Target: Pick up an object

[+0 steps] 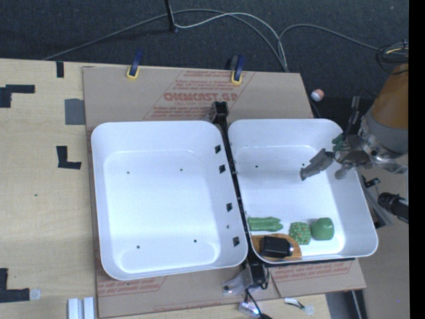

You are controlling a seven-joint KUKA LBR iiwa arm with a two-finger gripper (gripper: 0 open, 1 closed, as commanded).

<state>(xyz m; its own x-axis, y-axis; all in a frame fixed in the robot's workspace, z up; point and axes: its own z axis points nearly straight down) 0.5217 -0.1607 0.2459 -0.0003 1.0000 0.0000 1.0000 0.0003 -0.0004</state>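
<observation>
**Claw poised over the right bin, objects bunched at its near edge**

The 2-finger grey claw [327, 165] hangs over the shallow white right bin [279, 138] with its fingers spread apart and nothing between them. All candidates lie along that bin's near wall: a green bean-shaped toy [264, 224], a knobbly green lump [299, 232], a round green ball [323, 228] and a black object on an orange disc [275, 247]. Crowded against the rim, they likely leave little finger room; the bin's middle gives free approach.
</observation>
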